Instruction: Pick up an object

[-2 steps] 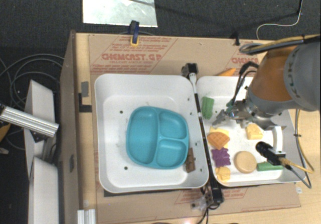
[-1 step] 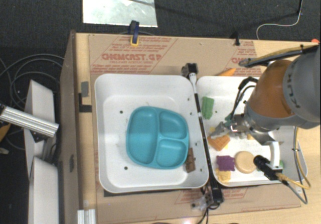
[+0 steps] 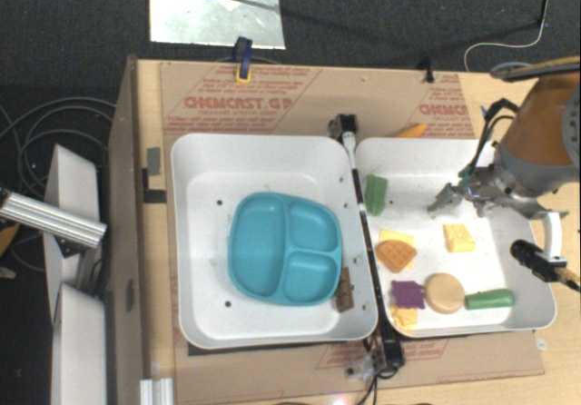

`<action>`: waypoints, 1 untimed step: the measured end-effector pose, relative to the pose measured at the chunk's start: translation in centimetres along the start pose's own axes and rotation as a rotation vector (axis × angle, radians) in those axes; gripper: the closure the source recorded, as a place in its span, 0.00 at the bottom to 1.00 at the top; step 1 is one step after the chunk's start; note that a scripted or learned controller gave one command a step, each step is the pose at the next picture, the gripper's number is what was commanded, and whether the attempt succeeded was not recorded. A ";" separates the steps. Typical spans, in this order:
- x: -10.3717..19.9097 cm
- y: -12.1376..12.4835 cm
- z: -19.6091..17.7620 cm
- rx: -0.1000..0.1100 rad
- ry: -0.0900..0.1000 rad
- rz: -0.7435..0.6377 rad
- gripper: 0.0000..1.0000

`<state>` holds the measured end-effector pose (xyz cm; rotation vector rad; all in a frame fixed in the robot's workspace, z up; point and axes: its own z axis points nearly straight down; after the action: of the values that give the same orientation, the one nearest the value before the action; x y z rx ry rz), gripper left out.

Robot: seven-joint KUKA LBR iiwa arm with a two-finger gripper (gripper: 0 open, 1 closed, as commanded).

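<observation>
While gripper (image 3: 454, 198) hovers, yellow block (image 3: 458, 237) just below

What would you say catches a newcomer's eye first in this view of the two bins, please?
Most likely the blue divided plate, which lies alone in the left bin. Next come the small toy foods scattered in the right bin: a waffle, a yellow cheese wedge, a purple piece and a green pickle. The gripper hangs over that bin's upper part, reaching in from the right.

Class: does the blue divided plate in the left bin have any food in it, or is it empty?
Empty. The blue divided plate shows bare compartments; the toy food lies in the right bin.
</observation>
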<state>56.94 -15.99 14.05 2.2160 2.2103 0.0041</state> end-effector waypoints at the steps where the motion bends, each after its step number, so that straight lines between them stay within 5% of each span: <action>1: -4.3 -2.6 5.9 0.012 0.005 0.000 0.00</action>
<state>54.39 -20.33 8.17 2.2253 2.2186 -0.0036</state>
